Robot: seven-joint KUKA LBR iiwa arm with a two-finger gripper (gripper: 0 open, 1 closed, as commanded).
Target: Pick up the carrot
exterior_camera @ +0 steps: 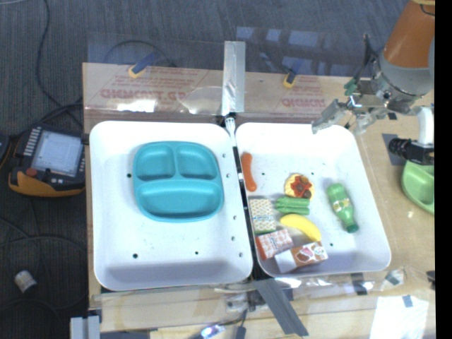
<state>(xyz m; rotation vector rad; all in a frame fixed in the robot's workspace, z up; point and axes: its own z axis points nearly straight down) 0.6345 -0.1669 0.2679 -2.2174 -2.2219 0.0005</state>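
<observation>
The carrot (248,171) lies in the right bin (367,189), hard against that bin's left wall, beside the divide between the two bins; it lies lengthwise along the wall, apart from the other items; nothing rests on it.

The gripper (340,117) hangs at the far right corner of the right bin, above the rim, well apart from the carrot; its jaws appear spread, with nothing between them; the arm (411,34) rises from it toward the upper right of the view.

The remaining contents of the right bin are bunched toward its centre and near edge: a round red-and-yellow piece (298,186), a green vegetable (293,205), a banana (300,225), a green bottle (342,205), and small packets (282,242); the packets sit nearest the carrot's lower end but do not appear to touch it.

The left bin (113,210) holds a blue divided tray (177,180); it plays no part in this step.

Judgement: the pick has not yet begun; the approach is still to be made. The carrot's position against the wall is the chief difficulty; one finger would need room between carrot and wall, so a grip across its width may strike the rim; a grip aligned along the wall's direction seems the safer choice.
</observation>
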